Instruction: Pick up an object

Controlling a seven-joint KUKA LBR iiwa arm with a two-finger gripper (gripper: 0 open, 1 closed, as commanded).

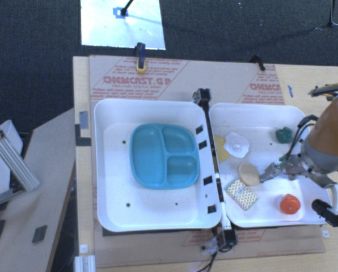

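Reaching in low over the right bin (260, 115), the gripper (269, 172) points at the tan disc (248, 174), likely its target. I cannot tell the jaws' state. Red ball (290, 204), green toy (283, 134) and patterned block (242, 194) lie apart nearby.

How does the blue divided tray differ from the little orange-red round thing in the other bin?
The blue plastic divided tray is large, flat and squarish; the small orange-red round object is compact and rounded. The tray lies in the left white bin, the round object in the right white bin with other small items. Both rest untouched on a bin floor.
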